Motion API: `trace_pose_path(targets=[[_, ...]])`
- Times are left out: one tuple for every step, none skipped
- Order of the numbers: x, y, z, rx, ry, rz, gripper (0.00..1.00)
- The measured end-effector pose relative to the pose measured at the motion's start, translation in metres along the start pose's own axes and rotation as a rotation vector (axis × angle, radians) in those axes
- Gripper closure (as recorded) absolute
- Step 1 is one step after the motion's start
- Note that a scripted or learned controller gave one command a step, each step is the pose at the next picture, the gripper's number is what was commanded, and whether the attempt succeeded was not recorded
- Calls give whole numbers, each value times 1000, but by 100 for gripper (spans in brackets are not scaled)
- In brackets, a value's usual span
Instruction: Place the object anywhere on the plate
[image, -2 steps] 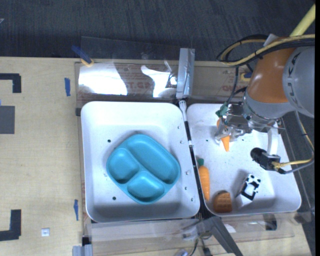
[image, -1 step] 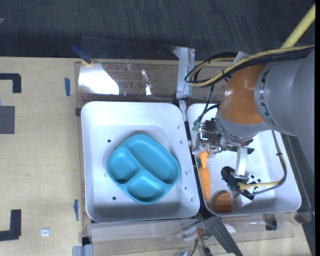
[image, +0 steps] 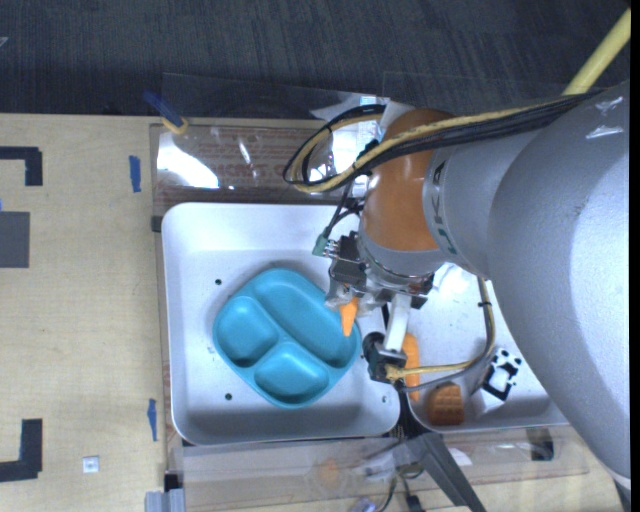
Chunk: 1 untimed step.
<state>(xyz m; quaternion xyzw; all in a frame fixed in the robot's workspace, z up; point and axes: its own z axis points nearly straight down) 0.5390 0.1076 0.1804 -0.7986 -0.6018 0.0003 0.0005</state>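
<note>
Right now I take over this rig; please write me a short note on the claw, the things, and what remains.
Claw: over the right rim of the blue three-compartment plastic plate, a small orange object between its fingers.
Plate: in the left white bin, compartments bare.
Other orange pieces: in the right bin.
Done: object appears picked.
Left: release it onto the plate.

Blue three-compartment plate (image: 283, 335) in left bin, small orange object (image: 347, 318) at its right rim

place: robotics lab | cues: taped plywood bench (image: 80, 330); white bins (image: 190, 300); industrial arm (image: 540, 230); loose cables (image: 330, 150)
</note>
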Motion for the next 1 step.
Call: trace_pose_path(targets=[[-1, 1, 0, 0, 0, 2, 0]])
